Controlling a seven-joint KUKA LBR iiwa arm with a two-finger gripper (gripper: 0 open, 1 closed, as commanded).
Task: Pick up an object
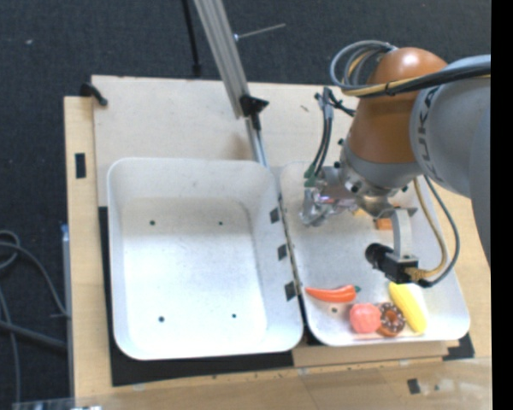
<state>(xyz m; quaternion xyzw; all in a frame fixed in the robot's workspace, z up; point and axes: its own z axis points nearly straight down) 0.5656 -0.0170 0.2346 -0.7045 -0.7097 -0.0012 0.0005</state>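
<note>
I'm looking down on a pale wooden bench (171,109) bearing two shallow white plastic bins with rounded corners and speckled floors. The left bin (192,259) is showing a few small dark dots on its matte floor. The right bin (342,246) is holding a cluster of small things along its near edge: a glossy orange, tapered carrot-like piece with a green tip (330,294), a round pink object (365,318), a small dark reddish speckled lump (392,319) just beside it, and a smooth yellow banana-shaped piece (408,306) lying at a slant, touching or nearly touching the lump. The arm (427,135) is reaching in from the right, its grey casing smooth and its orange section shiny, with cables looping around it. The gripper (315,207) is hanging over the far left part of the right bin, well apart from the objects; I cannot tell from here how it is set or whether anything is in it. I am making out part of a dark letter on the grey casing, not readable. A ribbed aluminium rail (222,49) is slanting across the bench's far side.
</note>
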